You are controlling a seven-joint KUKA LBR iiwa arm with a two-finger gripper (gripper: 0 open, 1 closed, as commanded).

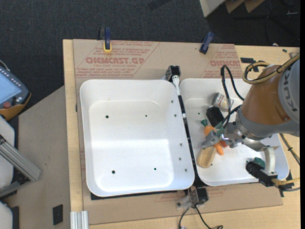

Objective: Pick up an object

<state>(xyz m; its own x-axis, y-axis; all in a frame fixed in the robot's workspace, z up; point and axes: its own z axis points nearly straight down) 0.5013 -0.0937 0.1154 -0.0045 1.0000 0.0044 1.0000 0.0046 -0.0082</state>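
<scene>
Gripper [215, 137] hangs low over the right bin [233, 173], in that bin's left half, on the end of the arm [267, 104] that comes in from the right. From this slanted view I cannot tell whether it is open or closed, nor whether it has hold of anything. All the loose things lie close around it. A tan cylinder [206, 157] lies just below and left of the gripper, tilted, with its lower end near the bin's left wall. An orange piece [219, 148] lies just below the gripper, touching or nearly touching it, and beside the cylinder's upper end. A smaller orange bit [205, 123] with a green tip sits just above and left of the gripper. A black lump [214, 114] rests above the gripper, close to that bit. A silvery thing [218, 99] lies further above the gripper, past the lump. The left bin [83, 128] sits left of the gripper, across the dark strip where the two bins meet. Two blue clamps [206, 43] grip the board's far edge, well above the gripper.
</scene>
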